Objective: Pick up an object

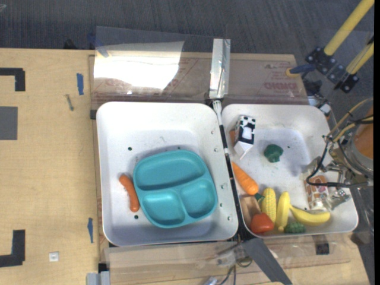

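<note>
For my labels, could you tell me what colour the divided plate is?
Teal; the divided plate shows in the camera view.

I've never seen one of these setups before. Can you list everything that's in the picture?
Bins: two, white, side by side on the bench.
Tray: one, teal, three compartments, left bin.
Sausage: one, orange-red, left bin, left of the tray.
Carton: one, black and white, right bin, top left.
Broccoli: one, green, right bin, middle.
Carrot: one, orange, right bin, left wall.
Corn: one, yellow, right bin, bottom.
Bananas: two, yellow, right bin, bottom.
Tomato: one, red, right bin, bottom.
Gripper: one, right bin's right side; fingers unclear.
</note>
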You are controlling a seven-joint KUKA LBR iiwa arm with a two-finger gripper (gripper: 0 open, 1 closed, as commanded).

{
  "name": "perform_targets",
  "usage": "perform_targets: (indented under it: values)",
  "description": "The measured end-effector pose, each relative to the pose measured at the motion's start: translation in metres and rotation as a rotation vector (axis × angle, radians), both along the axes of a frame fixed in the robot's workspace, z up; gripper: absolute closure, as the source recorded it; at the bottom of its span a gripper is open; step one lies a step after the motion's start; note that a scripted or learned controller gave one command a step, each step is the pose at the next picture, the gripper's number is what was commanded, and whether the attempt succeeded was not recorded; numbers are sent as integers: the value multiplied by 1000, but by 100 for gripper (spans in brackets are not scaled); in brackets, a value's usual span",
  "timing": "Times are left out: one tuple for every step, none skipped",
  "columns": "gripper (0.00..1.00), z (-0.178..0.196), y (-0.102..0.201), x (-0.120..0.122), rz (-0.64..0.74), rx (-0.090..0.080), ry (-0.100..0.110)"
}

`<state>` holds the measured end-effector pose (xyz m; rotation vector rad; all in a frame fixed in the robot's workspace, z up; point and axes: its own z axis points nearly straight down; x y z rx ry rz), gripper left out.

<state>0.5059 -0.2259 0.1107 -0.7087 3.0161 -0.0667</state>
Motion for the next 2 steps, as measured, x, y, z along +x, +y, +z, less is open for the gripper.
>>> perform_targets:
  values:
    - [0,0,-3,-2,-69,7,-3]
    - [0,0,-3,-2,-55,8,-4]
